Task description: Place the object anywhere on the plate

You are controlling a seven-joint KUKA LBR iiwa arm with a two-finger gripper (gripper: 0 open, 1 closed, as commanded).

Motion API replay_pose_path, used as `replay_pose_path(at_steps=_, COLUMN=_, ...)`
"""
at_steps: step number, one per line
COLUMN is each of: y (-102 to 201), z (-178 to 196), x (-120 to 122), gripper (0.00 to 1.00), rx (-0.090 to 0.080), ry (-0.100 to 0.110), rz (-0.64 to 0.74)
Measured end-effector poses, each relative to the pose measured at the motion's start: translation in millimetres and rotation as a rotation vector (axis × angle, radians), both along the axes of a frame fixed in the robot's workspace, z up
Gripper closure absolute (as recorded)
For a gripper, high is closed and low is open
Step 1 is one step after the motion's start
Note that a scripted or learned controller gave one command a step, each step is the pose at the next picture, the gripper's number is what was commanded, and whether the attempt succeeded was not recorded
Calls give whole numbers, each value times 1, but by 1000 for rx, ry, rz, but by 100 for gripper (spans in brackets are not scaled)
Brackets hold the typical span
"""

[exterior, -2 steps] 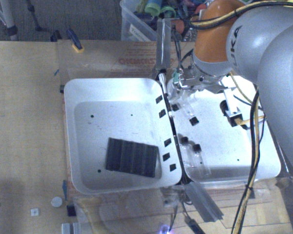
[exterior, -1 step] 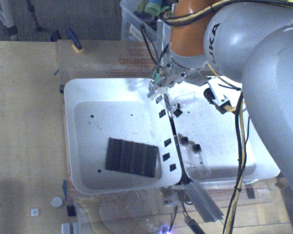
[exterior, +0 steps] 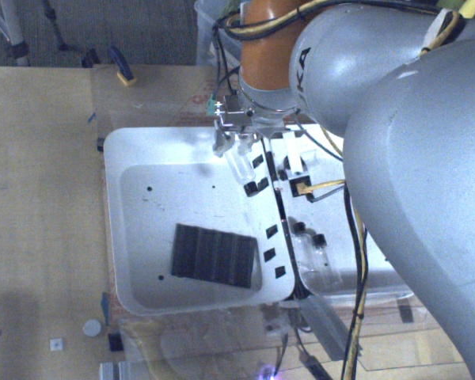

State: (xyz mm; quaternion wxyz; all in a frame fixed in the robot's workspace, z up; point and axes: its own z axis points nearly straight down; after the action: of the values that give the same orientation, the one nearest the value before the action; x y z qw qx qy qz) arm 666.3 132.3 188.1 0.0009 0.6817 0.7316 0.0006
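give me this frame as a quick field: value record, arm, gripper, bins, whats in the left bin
arm: grey KUKA arm with orange band, reaching in from the right
gripper: gripper over the far right part of the left bin, near the divide between bins; nothing seen between its fingers
left bin: white bin, shallow
left bin contents: dark ribbed rectangular plate lying flat on the near part of the floor
right bin: white bin, largely covered by the arm
object to place: cannot tell which it is
task state: nothing seen on the plate yet
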Motion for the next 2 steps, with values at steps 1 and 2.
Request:
replay_pose_path(at_steps=1, y=82, z=-43, x=-1, gripper=100, rx=1, ry=0, rz=85)
replay_pose_path(at_steps=2, y=4, z=-40, x=-16, gripper=100, rx=1, ry=5, rz=545)
